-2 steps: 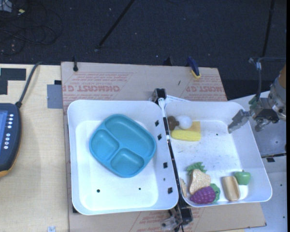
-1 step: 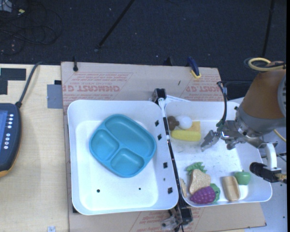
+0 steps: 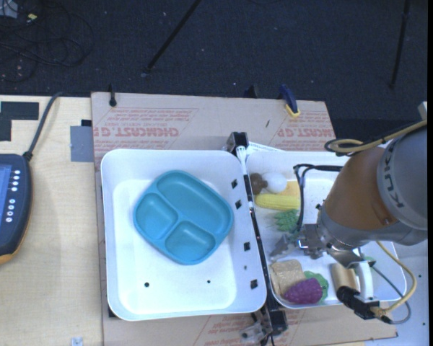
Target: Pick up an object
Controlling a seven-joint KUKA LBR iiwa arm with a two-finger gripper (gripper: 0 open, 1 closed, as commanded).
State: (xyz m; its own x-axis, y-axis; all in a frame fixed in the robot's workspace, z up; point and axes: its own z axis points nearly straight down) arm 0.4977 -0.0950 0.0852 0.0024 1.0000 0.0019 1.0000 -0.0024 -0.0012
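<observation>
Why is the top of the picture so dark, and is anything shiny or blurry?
In the camera view, the floor behind the bench is unlit, so it looks nearly black; the white bins are bright and a bit washed out; the blue plate shows soft shine without hard glare; the arm looks slightly blurred, and small food toys are fuzzy.

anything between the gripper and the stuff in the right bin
Nothing visible. The gripper is low inside the right bin, beside the corn and green piece, above the bread and grapes.
</observation>
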